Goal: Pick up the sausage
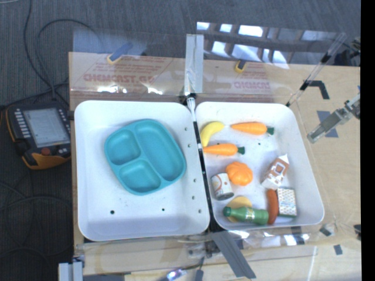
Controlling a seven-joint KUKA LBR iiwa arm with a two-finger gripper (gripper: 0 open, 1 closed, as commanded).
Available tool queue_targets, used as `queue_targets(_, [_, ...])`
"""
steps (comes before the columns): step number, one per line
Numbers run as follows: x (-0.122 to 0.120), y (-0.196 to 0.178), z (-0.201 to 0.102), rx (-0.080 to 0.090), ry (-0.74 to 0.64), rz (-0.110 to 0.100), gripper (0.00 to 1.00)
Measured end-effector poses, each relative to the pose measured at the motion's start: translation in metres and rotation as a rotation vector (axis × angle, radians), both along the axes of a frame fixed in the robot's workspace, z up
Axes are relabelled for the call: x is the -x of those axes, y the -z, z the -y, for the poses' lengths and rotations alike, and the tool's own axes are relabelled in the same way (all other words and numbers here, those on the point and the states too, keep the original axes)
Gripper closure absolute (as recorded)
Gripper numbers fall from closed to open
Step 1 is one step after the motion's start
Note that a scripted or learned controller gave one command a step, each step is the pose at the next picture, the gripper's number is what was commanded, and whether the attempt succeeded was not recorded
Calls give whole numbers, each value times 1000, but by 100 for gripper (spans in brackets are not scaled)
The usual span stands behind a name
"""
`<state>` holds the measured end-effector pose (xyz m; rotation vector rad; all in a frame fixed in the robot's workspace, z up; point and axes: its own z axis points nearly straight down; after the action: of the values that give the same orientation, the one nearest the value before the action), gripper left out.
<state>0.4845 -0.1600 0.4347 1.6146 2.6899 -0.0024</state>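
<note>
1. Bins [140,224]: white plastic, smooth, slight sheen.
2. Tray [145,156]: teal plastic, smooth, semi-gloss.
3. Sausage [272,206]: red-brown plastic look, glossy.
4. Bottle [246,215]: green plastic, shiny.
5. Carrots [249,128]: orange plastic, smooth, matt-ish.
6. Banana [210,132]: yellow plastic, smooth.
7. Can [221,185]: printed label, metallic-looking rim.
8. Cartons [275,173]: printed paper or card look, matt.
9. Bench [337,168]: pale wood, matt, bare.
10. Panels [135,69]: clear plastic sheet, glossy, reflective glare.
11. Floor [47,16]: dark carpet, rough weave.
12. Pendant [38,134]: black and orange plastic casing, grey screen.
</note>
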Motion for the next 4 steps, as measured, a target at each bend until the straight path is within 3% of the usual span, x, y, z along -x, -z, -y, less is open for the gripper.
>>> queue_targets(2, [0, 0, 64, 2, -441, 0, 0])
queue_targets(3, [-15, 0, 63, 0, -324, 1, 0])
queue_targets(4, [-1, -1, 64, 2, -450, 0, 0])
